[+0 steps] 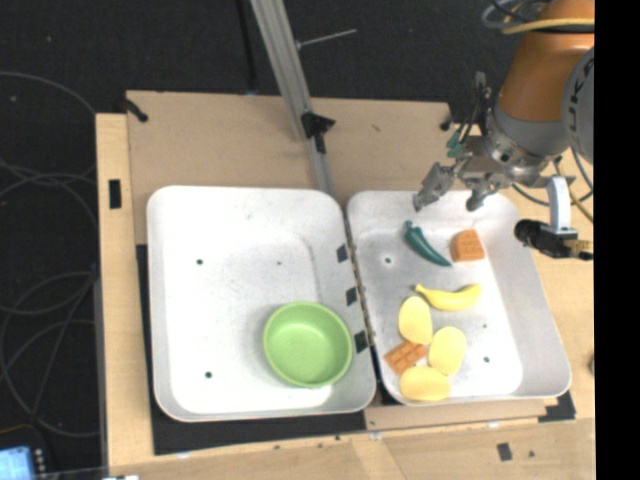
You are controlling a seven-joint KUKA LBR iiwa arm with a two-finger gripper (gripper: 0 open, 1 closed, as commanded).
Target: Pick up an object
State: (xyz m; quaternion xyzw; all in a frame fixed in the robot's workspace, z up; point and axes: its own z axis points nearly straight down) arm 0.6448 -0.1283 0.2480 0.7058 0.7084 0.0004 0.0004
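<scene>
My gripper [452, 194] hangs open over the far edge of the right bin [520, 358], its two dark fingers spread apart with nothing between them. Just below it in the bin lie a teal curved piece [426, 245] and a small orange block [467, 245]. Further toward the front are a yellow banana [449, 296], three yellow rounded pieces [415, 319] [447, 349] [425, 383] and an orange waffle-like piece [404, 357].
The left bin [200, 268] holds a green bowl [307, 343] near its front right corner. A grey metal pole [285, 63] slants up behind the bins. The arm's orange-banded wrist [545, 58] is at the upper right.
</scene>
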